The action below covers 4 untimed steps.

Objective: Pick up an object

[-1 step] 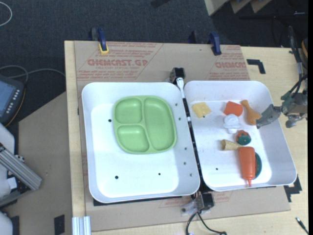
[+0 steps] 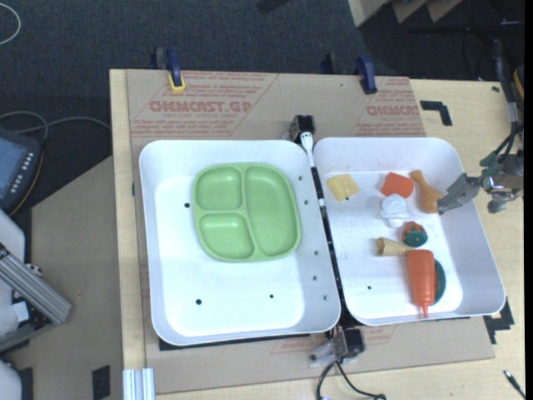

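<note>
near edge first: left bin (image 2: 166, 307) w/ a green plate (image 2: 247, 211) sitting in its upper half, three compartments, nothing in them. right bin (image 2: 475, 273) beside it, the two rims touching down the middle. in the right bin, nearest us, an orange bottle (image 2: 420, 277) lying lengthwise, cap end toward the front rim, over a dark green disc (image 2: 439, 280) that peeks out on its right. just above the bottle a cone (image 2: 388, 246) on its side, and next to that a small teal ball (image 2: 415, 236). further back a white lump (image 2: 396, 209), touching a red-orange block (image 2: 397, 185) behind it. yellow wedge (image 2: 342, 187) sits apart, near the bin's left wall. an orange-brown piece (image 2: 425, 192) lies right of the block. gripper (image 2: 456, 195) comes in from the right at that same depth, over the bin's right side, close to the brown piece. nothing seen between the fingers; spread or pressed together, can't tell at this angle. behind the bins, bare board w/ two blue clamps (image 2: 365, 73) on the far edge.
</note>
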Tool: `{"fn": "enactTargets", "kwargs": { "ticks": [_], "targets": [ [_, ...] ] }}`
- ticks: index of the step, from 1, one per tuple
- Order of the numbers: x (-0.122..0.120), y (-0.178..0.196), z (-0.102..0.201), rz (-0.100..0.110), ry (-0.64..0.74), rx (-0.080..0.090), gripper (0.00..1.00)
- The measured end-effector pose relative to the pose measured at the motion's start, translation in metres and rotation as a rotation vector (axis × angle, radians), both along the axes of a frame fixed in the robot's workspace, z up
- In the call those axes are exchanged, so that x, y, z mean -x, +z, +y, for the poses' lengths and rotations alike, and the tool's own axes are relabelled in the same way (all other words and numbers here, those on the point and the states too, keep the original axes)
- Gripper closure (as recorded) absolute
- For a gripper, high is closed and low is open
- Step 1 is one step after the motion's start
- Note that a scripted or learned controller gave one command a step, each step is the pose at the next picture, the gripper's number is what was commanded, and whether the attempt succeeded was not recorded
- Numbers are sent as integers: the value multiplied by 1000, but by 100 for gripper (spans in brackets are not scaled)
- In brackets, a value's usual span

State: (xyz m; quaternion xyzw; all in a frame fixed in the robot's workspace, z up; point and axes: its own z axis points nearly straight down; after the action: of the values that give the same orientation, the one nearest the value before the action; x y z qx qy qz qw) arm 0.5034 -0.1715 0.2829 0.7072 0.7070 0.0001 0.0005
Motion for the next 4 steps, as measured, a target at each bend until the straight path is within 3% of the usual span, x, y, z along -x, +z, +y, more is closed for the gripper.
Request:
{"fn": "enactTargets", "kwargs": {
  "ticks": [3, 4],
  "targets": [
    [0, -181, 16, 6, 0, -3, 0],
    [0, -199, 17, 4, 1, -2, 0]
  ]
}}
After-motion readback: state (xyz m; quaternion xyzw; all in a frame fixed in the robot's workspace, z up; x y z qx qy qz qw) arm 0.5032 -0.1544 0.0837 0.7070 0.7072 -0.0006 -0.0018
